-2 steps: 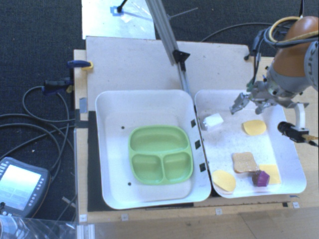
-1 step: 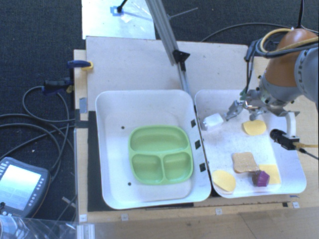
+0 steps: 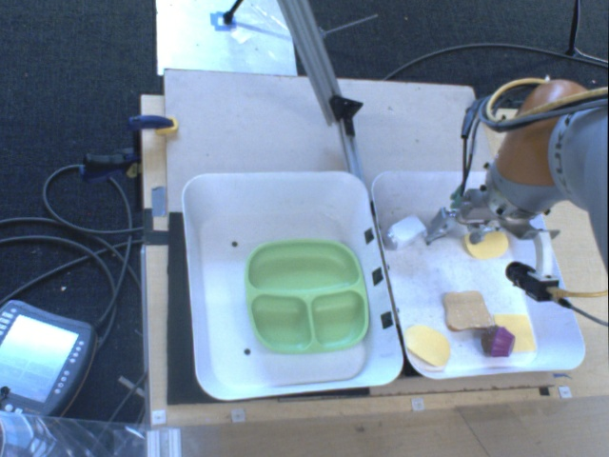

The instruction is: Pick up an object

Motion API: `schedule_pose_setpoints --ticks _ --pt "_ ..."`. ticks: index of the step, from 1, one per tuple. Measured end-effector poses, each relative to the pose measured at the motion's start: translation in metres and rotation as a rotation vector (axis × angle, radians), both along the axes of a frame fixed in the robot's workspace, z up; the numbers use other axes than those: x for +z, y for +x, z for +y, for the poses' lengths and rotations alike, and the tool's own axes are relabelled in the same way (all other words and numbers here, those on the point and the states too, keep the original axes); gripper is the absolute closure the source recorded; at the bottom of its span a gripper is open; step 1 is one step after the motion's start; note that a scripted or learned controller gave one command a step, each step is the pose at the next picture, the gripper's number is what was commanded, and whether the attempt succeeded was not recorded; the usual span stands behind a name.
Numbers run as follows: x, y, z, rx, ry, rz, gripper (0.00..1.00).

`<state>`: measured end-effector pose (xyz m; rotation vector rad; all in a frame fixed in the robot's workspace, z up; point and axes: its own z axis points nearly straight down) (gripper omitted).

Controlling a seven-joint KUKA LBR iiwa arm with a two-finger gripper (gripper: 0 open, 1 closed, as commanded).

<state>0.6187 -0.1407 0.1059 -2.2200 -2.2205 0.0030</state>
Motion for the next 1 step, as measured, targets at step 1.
schedule_pose_setpoints --ticks 1 --pt "0.0140 0.0020 0.0003 0.000 0.000 -0.008 1.00"
